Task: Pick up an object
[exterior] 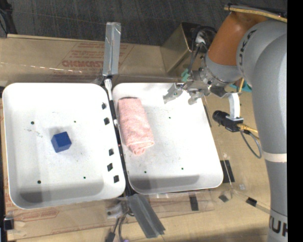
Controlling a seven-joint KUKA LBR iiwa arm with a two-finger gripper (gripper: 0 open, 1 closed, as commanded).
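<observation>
Up-right of the rolled pink towel (135, 125), gripper (182, 95) hovers w/ fingers apart, nothing between them. Towel lies in right bin (192, 150), along its left wall. Best approach imo: straddle roll's width, descend low before closing.

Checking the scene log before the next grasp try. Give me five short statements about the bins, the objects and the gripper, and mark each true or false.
1. The blue cube lies in the left bin. True.
2. The rolled pink towel lies in the same bin as the cube. False: it lies in the right bin, along its left side.
3. The gripper holds the towel. False: it hangs over the right bin's upper edge, apart from the towel, with nothing between its fingers.
4. The towel lies closer to the gripper than the cube does. True.
5. The cube sits on top of the towel. False: they lie in separate bins.
</observation>
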